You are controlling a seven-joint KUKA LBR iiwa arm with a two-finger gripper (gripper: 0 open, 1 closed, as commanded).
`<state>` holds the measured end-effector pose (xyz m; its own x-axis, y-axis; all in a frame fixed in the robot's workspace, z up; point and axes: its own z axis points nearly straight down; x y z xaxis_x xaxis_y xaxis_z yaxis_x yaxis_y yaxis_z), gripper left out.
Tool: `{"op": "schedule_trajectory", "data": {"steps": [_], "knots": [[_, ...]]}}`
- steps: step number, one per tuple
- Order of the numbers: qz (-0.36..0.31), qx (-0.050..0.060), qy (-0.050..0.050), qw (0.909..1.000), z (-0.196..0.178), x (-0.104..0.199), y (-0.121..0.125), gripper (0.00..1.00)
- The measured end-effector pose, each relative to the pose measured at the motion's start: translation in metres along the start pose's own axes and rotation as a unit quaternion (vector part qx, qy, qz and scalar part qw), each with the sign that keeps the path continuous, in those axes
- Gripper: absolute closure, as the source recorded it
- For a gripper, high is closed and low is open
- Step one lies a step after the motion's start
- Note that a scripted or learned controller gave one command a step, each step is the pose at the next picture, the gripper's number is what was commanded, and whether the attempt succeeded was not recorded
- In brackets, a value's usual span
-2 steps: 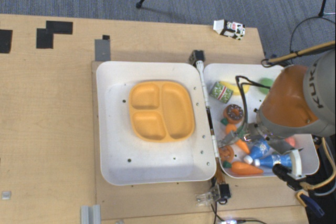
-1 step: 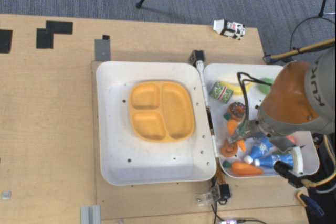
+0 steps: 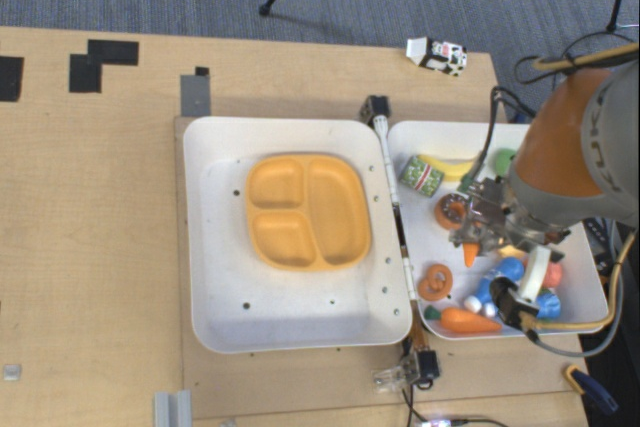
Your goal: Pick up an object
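Note:
My gripper hangs low over the middle of the right bin, under the grey arm with its orange band. Around it lie small toys: a green-labelled can, a yellow banana, a brown round piece, an orange ring, a carrot and blue pieces. A small orange piece sits right at the fingertips; whether it is gripped I cannot tell.
The left bin holds a yellow three-part plate. A divider rail runs between the bins. A small black-and-white toy lies on the bench behind the right bin. Cables trail at the right.

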<state>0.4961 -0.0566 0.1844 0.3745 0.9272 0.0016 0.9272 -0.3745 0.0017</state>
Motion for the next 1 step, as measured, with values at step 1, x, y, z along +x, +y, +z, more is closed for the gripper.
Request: {"op": "schedule_trajectory", "data": {"steps": [1], "knots": [[-0.004, -0.001, 0.0, 1.0, -0.0103, 0.0007, 0.001, 1.0]]}}
